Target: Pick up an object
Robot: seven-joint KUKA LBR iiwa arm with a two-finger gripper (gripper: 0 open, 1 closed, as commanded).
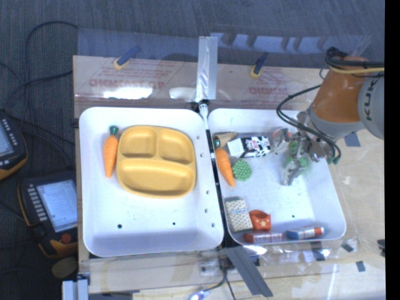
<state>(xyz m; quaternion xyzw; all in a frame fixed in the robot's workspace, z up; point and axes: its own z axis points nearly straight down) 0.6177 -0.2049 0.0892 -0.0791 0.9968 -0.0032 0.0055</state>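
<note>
While the gripper [292,167], its grip state indiscernible, hangs over bare floor in the right bin [325,192], items crowd that bin's left and front edges.

in the left bin [94,230] lie a divided tray [155,160] and, just left of it, 1 carrot [110,153]. the right bin [325,211] holds 2 markers [284,235] along its front wall.
</note>
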